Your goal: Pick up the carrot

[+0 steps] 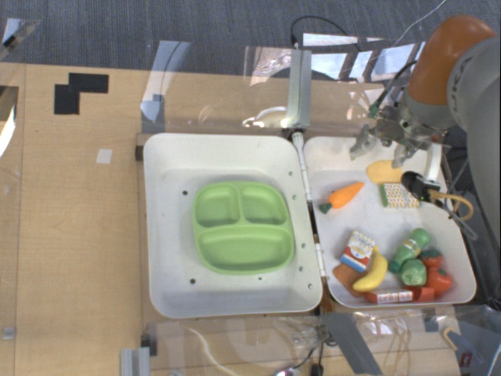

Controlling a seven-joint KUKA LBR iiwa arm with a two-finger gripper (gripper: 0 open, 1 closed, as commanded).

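The two-finger metal gripper [385, 146] hovers with fingers spread and nothing between them at the right white bin's [329, 151] far edge. The small orange plastic carrot [345, 196] lies just left and nearer, apart from the crowded toys, probably easing a clean approach.

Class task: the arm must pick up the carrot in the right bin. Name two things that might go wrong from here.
1. The carrot lies close to the bin's left wall, so the fingers may hit that wall.
2. The gripper hovers nearer the yellow item, so it might grab that instead.

probably a robotics lab: wooden bench [70, 233] with two white bins [164, 210], clear shields, loose cables [313, 26]
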